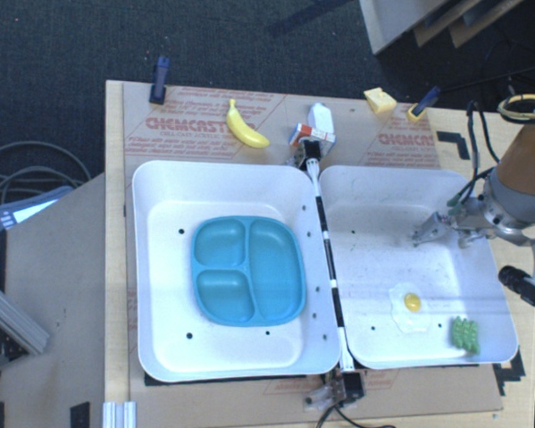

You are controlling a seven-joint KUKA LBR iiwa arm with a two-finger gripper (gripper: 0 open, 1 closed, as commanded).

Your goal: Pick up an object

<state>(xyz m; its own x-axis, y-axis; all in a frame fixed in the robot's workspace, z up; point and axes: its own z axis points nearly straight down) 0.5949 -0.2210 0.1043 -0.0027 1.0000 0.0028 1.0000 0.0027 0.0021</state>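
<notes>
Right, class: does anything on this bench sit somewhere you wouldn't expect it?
Yes. The banana and the cheese wedge lie on the bare board behind the bins, outside both. The fried egg and green grapes lie in the right bin, below the gripper.

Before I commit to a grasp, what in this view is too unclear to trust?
- Gripper: small and dark over the right bin; jaw opening unreadable.
- Arm: cut off by the right edge.
- Green object: too small to identify.
- Carton behind the bins: label illegible.
</notes>
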